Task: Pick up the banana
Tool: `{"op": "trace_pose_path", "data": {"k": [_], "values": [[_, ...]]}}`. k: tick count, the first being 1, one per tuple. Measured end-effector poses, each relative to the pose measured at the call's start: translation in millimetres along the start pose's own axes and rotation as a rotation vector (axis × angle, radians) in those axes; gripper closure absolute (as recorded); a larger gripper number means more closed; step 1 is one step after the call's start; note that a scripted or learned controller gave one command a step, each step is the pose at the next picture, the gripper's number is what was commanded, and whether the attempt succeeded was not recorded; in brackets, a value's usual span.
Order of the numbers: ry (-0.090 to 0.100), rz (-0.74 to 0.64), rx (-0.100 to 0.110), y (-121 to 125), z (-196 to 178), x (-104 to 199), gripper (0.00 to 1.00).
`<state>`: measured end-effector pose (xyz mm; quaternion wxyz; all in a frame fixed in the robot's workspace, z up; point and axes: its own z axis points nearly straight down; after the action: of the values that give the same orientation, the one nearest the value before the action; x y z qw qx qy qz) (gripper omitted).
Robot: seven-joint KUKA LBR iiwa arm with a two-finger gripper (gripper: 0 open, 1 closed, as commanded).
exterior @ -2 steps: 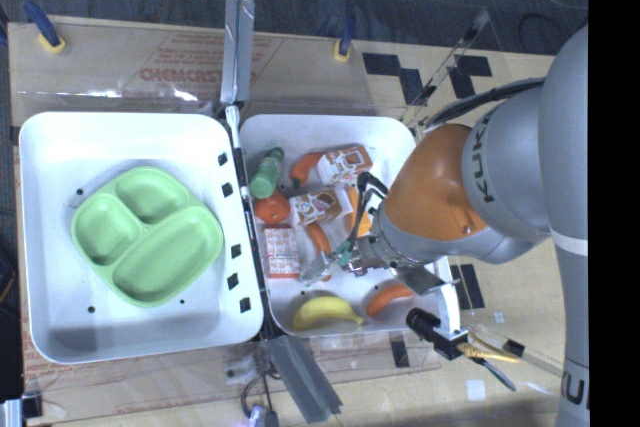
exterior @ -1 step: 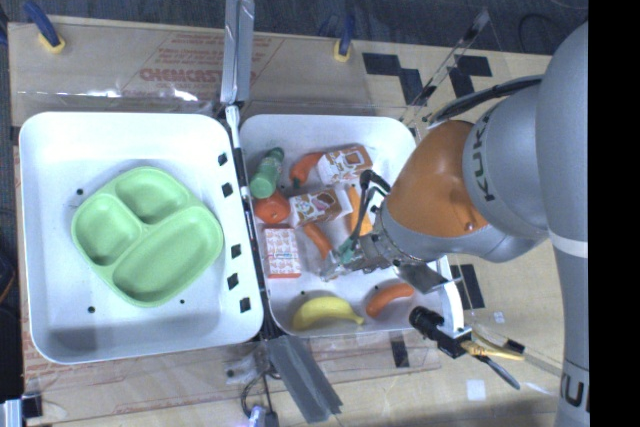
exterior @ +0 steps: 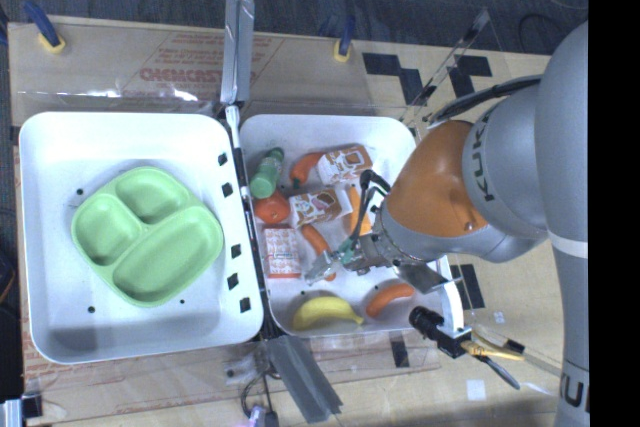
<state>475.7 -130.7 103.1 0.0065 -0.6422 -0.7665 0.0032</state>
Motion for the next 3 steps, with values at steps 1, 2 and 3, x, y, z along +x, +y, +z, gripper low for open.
{"op": "trace_pose_path", "data": {"k": [1,2,3], "values": [[0.000,0.000,0.000,0.0,0.0,0.0,0.00],[-0.002,-0.364,-0.006,0.1,15.0,-2.2,0.00],[-0.009,-0.644,-0.009,-8.8,-79.5,-55.1,0.00]]}}
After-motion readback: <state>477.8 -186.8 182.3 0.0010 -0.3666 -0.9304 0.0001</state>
